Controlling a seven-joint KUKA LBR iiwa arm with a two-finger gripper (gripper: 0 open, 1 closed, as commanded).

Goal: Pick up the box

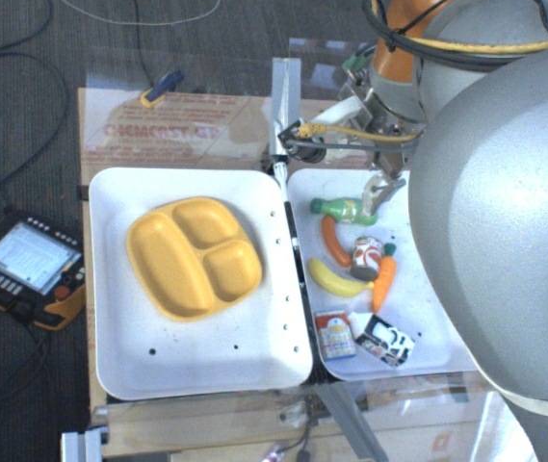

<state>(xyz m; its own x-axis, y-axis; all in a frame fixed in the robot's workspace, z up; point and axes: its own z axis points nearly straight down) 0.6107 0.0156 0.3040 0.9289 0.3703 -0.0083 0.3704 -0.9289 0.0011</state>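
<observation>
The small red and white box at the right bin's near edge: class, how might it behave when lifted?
The box lies flat, so it probably won't roll. It looks small, likely light and stiff. The black and white carton lies close beside it, so a push may nudge that.

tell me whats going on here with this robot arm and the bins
A grey KUKA arm with an orange band reaches in over the right white bin, its gripper hanging above the green toy bottle at the bin's far end. The small red-and-white box it should pick up lies untouched at the near edge, beside a black-and-white carton. The left white bin holds a yellow divided plastic tray.
</observation>
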